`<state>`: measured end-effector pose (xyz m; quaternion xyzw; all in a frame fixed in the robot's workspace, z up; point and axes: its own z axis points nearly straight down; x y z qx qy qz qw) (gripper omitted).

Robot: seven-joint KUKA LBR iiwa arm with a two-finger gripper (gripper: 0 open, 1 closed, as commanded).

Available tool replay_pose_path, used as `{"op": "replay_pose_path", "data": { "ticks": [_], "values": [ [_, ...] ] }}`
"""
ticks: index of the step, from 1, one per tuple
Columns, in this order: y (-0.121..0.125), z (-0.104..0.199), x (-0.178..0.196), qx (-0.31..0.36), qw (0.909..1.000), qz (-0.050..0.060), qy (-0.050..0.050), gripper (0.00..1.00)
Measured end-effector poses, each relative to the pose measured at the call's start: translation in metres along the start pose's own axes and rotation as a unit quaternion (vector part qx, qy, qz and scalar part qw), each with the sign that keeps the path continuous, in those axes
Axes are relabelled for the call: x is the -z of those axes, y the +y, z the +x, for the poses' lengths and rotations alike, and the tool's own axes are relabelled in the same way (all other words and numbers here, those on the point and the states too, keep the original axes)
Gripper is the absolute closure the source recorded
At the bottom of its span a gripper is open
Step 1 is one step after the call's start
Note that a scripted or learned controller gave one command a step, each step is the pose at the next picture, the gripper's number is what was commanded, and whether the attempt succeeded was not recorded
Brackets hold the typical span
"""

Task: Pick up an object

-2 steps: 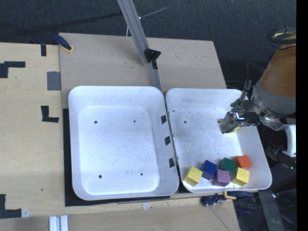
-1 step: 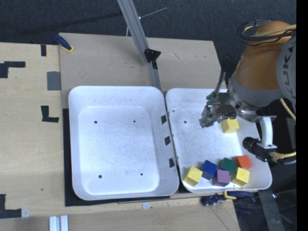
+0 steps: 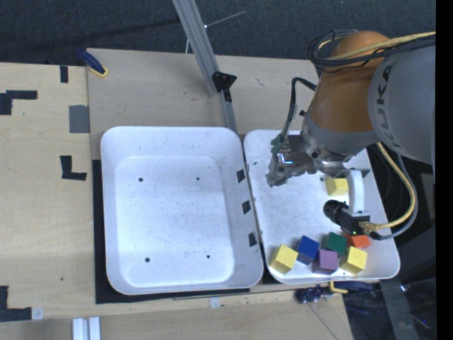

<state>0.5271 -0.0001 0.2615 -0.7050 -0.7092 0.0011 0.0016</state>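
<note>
While the fingers (image 3: 281, 170) hang over the right bin (image 3: 283, 211), their state unreadable, nothing looks grasped; the blocks (image 3: 318, 253) lie well below them, so picking remains

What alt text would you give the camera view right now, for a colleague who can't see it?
The grey-and-orange arm reaches in from the right, its gripper over the right bin. Small blocks cluster at that bin's near edge: yellow, blue, purple, green, with another yellow block under the arm. The left bin sits beside it.

Grey arm (image 3: 414, 98) — orange band, black cables
</note>
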Motion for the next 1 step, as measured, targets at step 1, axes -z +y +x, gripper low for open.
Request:
{"op": "replay_pose_path", "data": {
  "ticks": [1],
  "values": [
    [0.0208,0.0532,-0.0178,0.000,1.0000,-0.001,0.000,1.00]
  ]
}}
